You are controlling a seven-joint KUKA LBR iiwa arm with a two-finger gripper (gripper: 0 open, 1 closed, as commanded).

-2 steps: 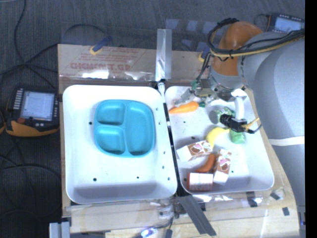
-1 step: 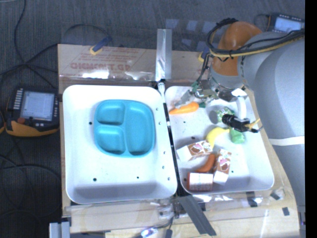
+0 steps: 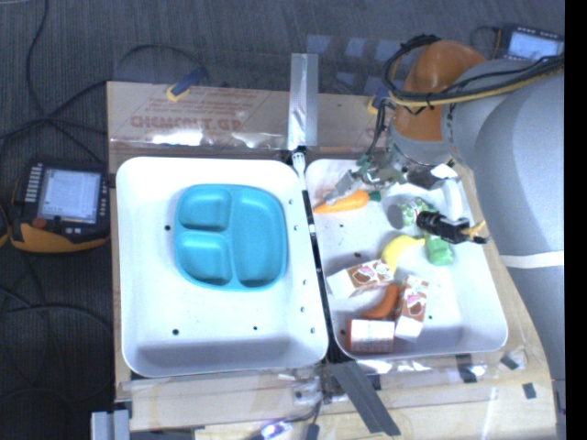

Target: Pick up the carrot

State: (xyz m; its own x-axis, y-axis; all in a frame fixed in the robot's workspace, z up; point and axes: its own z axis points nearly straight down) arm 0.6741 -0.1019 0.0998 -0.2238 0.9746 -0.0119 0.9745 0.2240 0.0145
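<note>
White plastic forms both bins, and nearest the camera in the right bin point(image 3: 477, 333) lies a heap of toy food: a small carton point(image 3: 371, 335), a brown sausage point(image 3: 385, 301) and two printed packets point(image 3: 367, 275), seemingly tumbled together where they fell. Just beyond them sit a yellow lemon point(image 3: 402, 248) and a green piece point(image 3: 440, 251). The left bin point(image 3: 147, 337) carries a blue divided plate point(image 3: 229, 235), probably set there as a place for picked items. Farther back, the carrot point(image 3: 341, 203) lies on its side against the right bin's far-left corner, close to the dividing wall. The gripper point(image 3: 371, 174) hovers just beyond and above the carrot's leafy end, apparently lining up a grasp; whether its fingers are spread or closed I cannot tell, and nothing is visibly held between them.
</note>
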